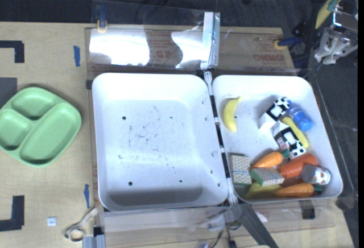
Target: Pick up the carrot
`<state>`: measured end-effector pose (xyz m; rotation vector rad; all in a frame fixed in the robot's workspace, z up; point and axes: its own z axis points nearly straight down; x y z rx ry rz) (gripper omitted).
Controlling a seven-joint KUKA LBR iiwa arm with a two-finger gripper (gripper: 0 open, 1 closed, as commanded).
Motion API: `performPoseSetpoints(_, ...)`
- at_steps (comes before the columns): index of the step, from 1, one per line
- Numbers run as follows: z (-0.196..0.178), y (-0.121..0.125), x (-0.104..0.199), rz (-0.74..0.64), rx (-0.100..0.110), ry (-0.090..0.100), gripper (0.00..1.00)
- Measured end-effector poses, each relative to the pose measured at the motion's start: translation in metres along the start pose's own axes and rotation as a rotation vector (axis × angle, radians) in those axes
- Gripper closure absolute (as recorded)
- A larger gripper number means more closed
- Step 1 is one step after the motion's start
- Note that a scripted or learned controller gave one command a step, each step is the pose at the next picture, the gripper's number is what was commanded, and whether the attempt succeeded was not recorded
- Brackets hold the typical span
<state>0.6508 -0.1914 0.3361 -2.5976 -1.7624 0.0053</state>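
Observation:
The right bin (321, 107) holds a pile of toys. An orange carrot (267, 160) lies tilted near the bin's front, its thick end pointing right. A second long orange carrot-like piece (297, 189) rests along the front wall. Between them sits a redder orange piece (294, 168). These pieces touch each other and a small patterned box (240, 168) at their left.
A banana (230, 113) lies near the right bin's left wall. A blue bottle (300, 118), checkered blocks (278, 109) and a yellow piece (296, 132) crowd the middle right. A grey-headed figure (315, 175) sits at the front right. The left bin (114, 93) and a green divided plate (37, 125) lie further left.

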Motion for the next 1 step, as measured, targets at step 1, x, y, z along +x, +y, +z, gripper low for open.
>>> performPoseSetpoints(1,0.0235,0.0214,-0.0086,-0.059,-0.001,0.000,1.00)
